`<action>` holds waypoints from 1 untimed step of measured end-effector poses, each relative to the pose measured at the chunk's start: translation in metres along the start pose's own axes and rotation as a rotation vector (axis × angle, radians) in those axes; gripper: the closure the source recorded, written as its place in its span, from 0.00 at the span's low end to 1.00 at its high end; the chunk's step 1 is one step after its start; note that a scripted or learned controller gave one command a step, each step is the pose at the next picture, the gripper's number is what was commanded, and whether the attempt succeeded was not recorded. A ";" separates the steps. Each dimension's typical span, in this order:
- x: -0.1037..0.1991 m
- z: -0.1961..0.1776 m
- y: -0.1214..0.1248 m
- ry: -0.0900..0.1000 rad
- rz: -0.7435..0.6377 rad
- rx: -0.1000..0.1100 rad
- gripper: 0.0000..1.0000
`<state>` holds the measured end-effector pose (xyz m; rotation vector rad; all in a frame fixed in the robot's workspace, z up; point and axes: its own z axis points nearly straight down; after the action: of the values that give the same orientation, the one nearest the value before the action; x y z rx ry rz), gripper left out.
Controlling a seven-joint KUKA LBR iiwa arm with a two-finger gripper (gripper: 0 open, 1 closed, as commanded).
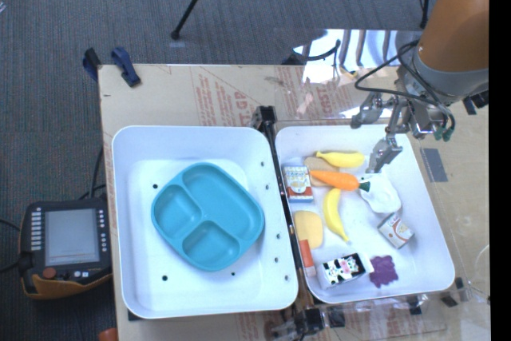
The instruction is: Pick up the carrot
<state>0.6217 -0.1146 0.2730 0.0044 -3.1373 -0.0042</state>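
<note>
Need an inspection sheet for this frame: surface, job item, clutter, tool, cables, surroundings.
Surface: cardboard-topped bench bearing two shallow white bins.
Job item: orange plastic carrot lying flat in the right bin, touching the yellow banana.
Clutter: second banana, small cartons, purple grape bunch, white crumpled piece; blue sectioned plate in the left bin.
Tool: hovers just right of the carrot, holding nothing.
Cables: black leads by the wrist.
Surroundings: teach pendant on grey carpet, tripod leg.

One fixed camera is looking down at a slant from high above the counter (pixel 200 96), taking in both bins, the arm (pixel 451 20) entering at three o'clock.
</note>
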 end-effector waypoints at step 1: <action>-0.009 0.140 -0.017 0.015 0.122 -0.003 0.00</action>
<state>0.6297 -0.1312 0.1327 -0.1858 -3.1166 -0.0076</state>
